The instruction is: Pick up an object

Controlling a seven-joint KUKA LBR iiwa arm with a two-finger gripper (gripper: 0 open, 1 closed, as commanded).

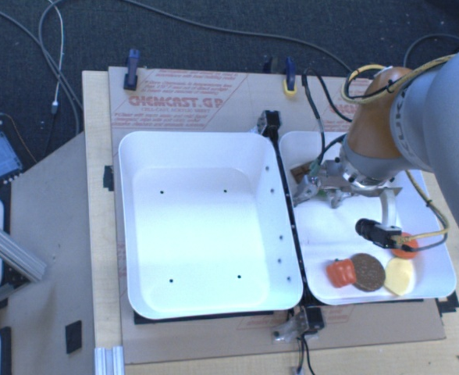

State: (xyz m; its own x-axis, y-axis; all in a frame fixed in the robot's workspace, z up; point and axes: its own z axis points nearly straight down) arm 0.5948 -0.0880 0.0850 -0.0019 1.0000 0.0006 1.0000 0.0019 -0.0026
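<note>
In the right bin (323,233), my gripper (317,187) hangs low over the far left part, close to the wall shared with the left bin. A small brown thing (300,172) lies just beside it in that far left corner. Along the near edge of the bin a red object (340,273), a round brown disc (368,272) and a pale yellow piece (399,276) lie in a row, touching one another. A small orange object (406,246) sits just behind the yellow piece. The gripper is well apart from that row.
The left bin (136,209) stands against the right one, and their shared wall runs right next to the gripper. Clamps and cables sit on the board behind the bins. My grey arm covers the right bin's far right corner.
</note>
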